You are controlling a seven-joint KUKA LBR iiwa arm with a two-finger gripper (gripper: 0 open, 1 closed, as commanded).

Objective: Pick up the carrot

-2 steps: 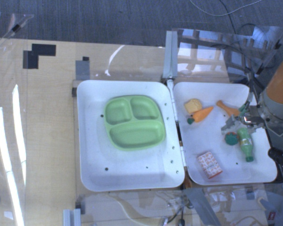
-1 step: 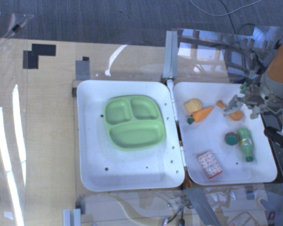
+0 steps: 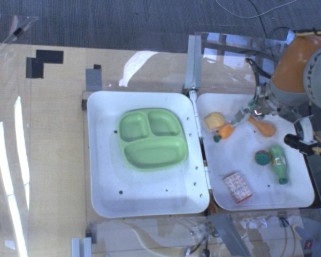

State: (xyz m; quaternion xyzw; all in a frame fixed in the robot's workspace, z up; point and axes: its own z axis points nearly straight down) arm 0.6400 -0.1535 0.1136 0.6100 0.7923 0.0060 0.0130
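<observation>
The carrot [image 3: 224,131] lies in the right bin [image 3: 305,197], near its upper left corner, with its green top pointing down-left toward the divider between the bins. A yellowish bread piece [image 3: 214,120] sits just beside it, touching or nearly so. The gripper [image 3: 245,115] hovers close to the carrot's upper right end, and whether its tips are apart or together cannot be told from this angle; nothing is visibly held.

The main risk is a miss or a glancing push: the carrot is small and tapered, so fingers closing off-centre would likely squirt it sideways against the bread or the bin wall. The bread could also be caught instead of the carrot. An orange drumstick-shaped toy [image 3: 262,126] lies just to the right, under the wrist, and could be nudged on the way down.

Room is tight up and left, where wall and divider meet. The bin's middle is open; a bottle [image 3: 279,164], a round green thing [image 3: 262,157] and a small box [image 3: 238,187] lie well apart, lower down. The left bin [image 3: 104,197] holds a green tray [image 3: 152,139].
</observation>
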